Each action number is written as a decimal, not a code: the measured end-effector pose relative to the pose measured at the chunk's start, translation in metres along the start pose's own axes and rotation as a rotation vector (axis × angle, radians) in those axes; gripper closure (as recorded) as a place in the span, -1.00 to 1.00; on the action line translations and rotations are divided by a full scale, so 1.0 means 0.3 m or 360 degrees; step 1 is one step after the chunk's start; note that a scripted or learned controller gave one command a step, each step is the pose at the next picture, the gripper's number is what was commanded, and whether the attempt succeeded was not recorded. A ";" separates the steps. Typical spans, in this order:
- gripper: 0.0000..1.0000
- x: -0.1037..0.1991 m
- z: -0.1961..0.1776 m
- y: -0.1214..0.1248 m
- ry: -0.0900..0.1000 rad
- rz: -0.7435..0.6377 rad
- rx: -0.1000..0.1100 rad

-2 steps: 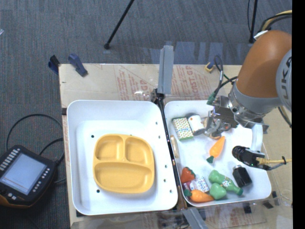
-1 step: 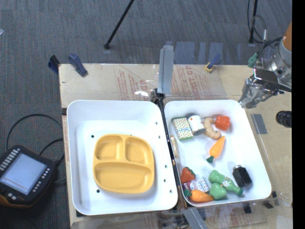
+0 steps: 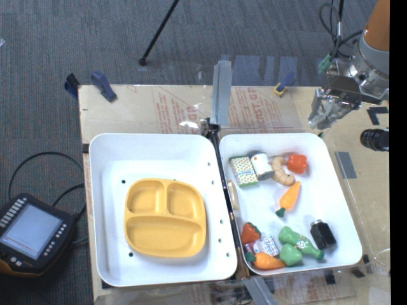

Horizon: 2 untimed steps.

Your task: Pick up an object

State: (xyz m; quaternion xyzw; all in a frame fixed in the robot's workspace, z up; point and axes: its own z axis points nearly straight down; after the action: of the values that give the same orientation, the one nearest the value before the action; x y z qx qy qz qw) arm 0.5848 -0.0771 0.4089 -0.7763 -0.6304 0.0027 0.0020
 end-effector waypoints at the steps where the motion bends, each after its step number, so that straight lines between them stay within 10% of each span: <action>1: 1.00 -0.072 0.288 0.077 -0.0003 0.0088 0.0017; 2: 1.00 0.095 0.253 0.118 0.0002 -0.0123 -0.0001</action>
State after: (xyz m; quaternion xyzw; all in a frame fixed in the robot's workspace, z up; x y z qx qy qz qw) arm 0.6248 -0.0566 0.3328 -0.7513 -0.6599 0.0019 0.0022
